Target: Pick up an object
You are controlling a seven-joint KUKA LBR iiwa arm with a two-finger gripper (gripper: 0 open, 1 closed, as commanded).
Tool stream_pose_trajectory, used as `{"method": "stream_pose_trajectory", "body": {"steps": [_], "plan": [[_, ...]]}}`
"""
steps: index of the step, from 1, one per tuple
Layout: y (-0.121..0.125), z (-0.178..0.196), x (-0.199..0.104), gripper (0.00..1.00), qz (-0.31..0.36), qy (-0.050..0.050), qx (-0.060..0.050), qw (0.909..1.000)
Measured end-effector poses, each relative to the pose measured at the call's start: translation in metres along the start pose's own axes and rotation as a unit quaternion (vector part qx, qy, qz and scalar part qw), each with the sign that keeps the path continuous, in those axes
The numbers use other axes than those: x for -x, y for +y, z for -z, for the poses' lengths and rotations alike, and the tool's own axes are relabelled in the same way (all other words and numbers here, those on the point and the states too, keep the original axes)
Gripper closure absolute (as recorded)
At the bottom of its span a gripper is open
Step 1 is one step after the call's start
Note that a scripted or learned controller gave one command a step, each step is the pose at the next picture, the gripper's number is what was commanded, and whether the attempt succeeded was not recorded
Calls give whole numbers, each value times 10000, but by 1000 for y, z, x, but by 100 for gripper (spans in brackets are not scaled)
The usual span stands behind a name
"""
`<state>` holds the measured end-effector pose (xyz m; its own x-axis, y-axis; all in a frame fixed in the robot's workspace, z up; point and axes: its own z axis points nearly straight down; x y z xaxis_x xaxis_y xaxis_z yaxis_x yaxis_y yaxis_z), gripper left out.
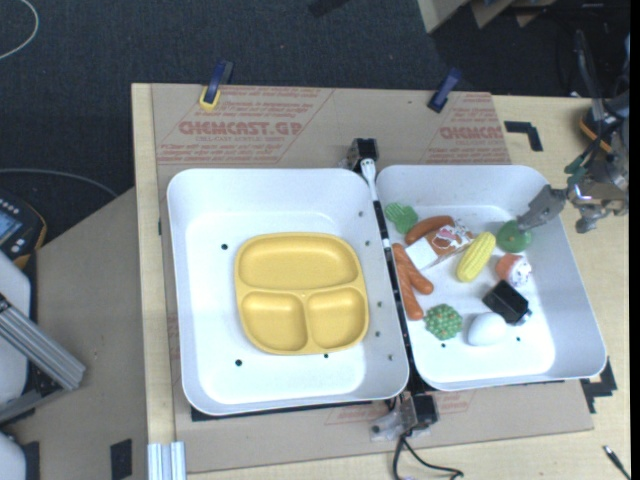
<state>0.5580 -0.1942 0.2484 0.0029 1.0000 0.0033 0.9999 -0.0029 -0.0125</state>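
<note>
Dark carpet surrounds a bench (300, 118) topped with brown board printed in red letters, held at its far edge by a yellow clamp (212, 90) and a blue clamp (444, 90). Two white bins sit side by side on the board, touching along their inner walls. Left bin (200, 268) holds a yellow tray (300, 291) with three compartments, one long at the far side and two smaller ones nearer the camera; the tray lies near the bin's middle. Right bin (570, 308) holds a cluster of toy food. A green leaf (402, 215) lies at the far left of the cluster, with a sausage (430, 229) just beside it. Two carrots (411, 280) lie along the bin's left wall, close to a white card (420, 253). A corn cob (476, 255) lies tilted in the middle, a red and white piece (512, 267) just to its right. Nearer the camera sit a broccoli (443, 320), a white egg (487, 330) and a black block (506, 302), the block touching the egg's far side. A green round piece (515, 236) sits at the far right of the cluster. The gripper (535, 213) reaches in from the right, its grey tip slanting down to the green round piece; whether it is open or closed cannot be told, and nothing is seen lifted. At the left edge stand a metal rail (35, 343) and a dark device (18, 230).
</note>
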Motion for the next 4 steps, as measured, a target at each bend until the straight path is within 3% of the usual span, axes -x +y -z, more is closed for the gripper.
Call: {"method": "stream_pose_trajectory", "body": {"steps": [1,4], "plan": [[2,6,0,0,15,-14,58,10000],[-9,-166,-4,0,13,-14,46,10000]]}}
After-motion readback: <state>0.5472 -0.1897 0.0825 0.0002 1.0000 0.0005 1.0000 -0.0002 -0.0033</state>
